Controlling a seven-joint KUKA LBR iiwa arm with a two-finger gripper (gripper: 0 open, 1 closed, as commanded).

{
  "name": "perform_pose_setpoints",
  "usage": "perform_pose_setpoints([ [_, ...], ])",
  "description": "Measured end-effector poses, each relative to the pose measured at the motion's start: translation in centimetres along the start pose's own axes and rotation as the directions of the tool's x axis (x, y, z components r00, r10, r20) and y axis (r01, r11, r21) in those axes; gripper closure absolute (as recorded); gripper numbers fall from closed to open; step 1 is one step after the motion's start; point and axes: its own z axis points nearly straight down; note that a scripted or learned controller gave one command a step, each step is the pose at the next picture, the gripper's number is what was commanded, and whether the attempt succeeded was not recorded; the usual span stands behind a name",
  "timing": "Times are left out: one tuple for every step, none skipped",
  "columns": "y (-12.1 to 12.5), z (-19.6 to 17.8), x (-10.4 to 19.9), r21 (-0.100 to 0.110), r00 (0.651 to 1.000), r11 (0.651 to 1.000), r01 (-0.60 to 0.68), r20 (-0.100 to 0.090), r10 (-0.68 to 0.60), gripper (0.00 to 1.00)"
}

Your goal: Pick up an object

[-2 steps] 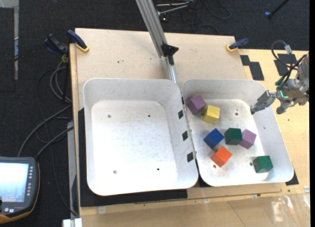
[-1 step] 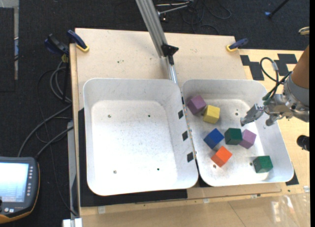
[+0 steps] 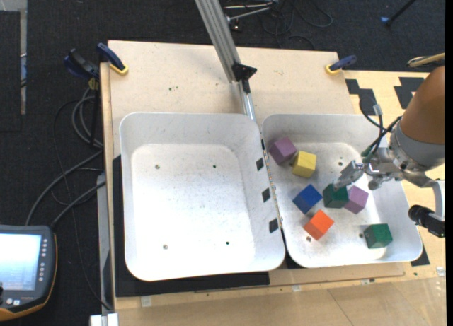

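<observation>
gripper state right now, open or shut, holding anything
gripper: low in the right bin by the dark green block and purple block; cannot be told whether open, shut or holding.

A grey robot arm reaches into the right bin [image 3: 396, 250], its gripper [image 3: 348, 176] directly above a dark green block [image 3: 335, 195], with a purple block [image 3: 356, 199] just beside and blue [image 3: 307, 198] and orange [image 3: 318, 224] blocks nearby.
</observation>
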Motion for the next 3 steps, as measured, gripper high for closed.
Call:
perform_pose_setpoints([
  [1.1,3.7,0.2,-0.022,1.000,1.000,-0.001,0.009,0.001,0.00],
  [1.1,2.9,0.2,-0.019,1.000,1.000,0.000,0.008,0.000,1.00],
  [1.6,-1.5,0.6,-0.010,1.000,1.000,0.002,0.004,-0.002,1.00],
])
